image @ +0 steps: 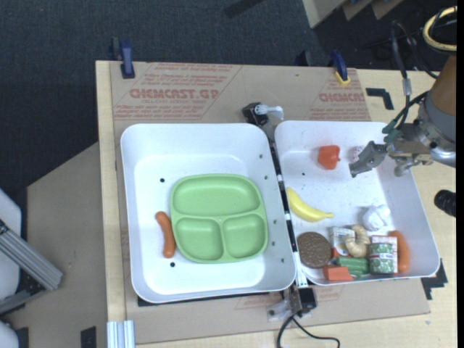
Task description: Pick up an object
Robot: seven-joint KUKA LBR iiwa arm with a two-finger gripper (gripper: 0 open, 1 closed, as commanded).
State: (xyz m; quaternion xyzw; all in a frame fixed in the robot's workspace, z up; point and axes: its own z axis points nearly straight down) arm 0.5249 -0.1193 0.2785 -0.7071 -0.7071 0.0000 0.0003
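My gripper (pixel 381 162) hangs over the back right part of the right bin (pixel 417 201), open, with nothing between its fingers. A small red object (pixel 328 156) lies just to its left on the bin floor. Nearer the front lie a yellow banana (pixel 308 208), a round brown cookie (pixel 315 248) and a white crumpled item (pixel 375 214). A cluster of small food items (pixel 366 250) fills the front right corner.
The left bin (pixel 138 194) holds a green divided plate (pixel 217 218) and an orange-red sausage (pixel 167 234) beside it. A black and white fitting (pixel 261 112) sits behind the bins where they meet. Clamps (pixel 340 68) hold the cardboard bench at the back.
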